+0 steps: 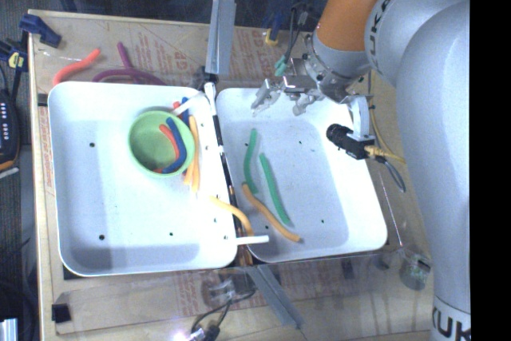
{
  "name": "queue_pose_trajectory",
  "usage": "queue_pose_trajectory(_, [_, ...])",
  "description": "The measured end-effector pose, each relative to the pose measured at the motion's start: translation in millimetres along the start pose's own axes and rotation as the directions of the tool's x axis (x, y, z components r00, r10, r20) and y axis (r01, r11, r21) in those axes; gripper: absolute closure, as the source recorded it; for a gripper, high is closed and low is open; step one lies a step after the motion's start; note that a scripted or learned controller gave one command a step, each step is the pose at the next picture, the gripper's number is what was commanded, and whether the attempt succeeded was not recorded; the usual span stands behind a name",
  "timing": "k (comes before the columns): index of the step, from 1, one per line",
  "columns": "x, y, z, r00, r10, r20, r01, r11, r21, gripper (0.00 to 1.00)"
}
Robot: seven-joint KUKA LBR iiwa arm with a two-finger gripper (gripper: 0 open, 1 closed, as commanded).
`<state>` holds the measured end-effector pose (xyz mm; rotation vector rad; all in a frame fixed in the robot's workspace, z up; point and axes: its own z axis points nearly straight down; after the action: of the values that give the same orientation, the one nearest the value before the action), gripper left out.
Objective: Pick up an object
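My gripper (pixel 282 101) hangs over the back edge of the right bin (pixel 351 204), its fingers (pixel 263 98) spread open with nothing between them. Below it in that bin lie two green strips (pixel 251 149) (pixel 275 189) and an orange strip (pixel 274 221). In the left bin (pixel 96 204) sits a green bowl (pixel 152 141) holding a red piece (pixel 170 136) and a blue piece. Orange sticks (pixel 193 164) lean beside the bowl. A yellow-orange piece (pixel 229 212) lies across the rims between the bins, near a white stick (pixel 252 238).
A grey metal bar (pixel 221 32) stands behind the seam of the bins. Red and purple cords (pixel 120 69) lie on the bench at back left. A black fitting (pixel 348 140) on the arm overhangs the right bin's right side. The arm (pixel 431 92) covers the right.
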<state>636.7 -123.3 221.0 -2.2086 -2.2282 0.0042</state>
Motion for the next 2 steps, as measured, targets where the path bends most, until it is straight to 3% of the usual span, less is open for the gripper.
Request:
queue_pose_trajectory(1, [-1.6, -5.5, 128.9, 0.999, -0.049, 0.003, 0.049, 0.999, -0.003, 0.0])
queue_pose_trajectory(2, [-1.8, -5.4, 119.0, 0.999, -0.052, 0.004, 0.052, 0.999, -0.001, 1.0])
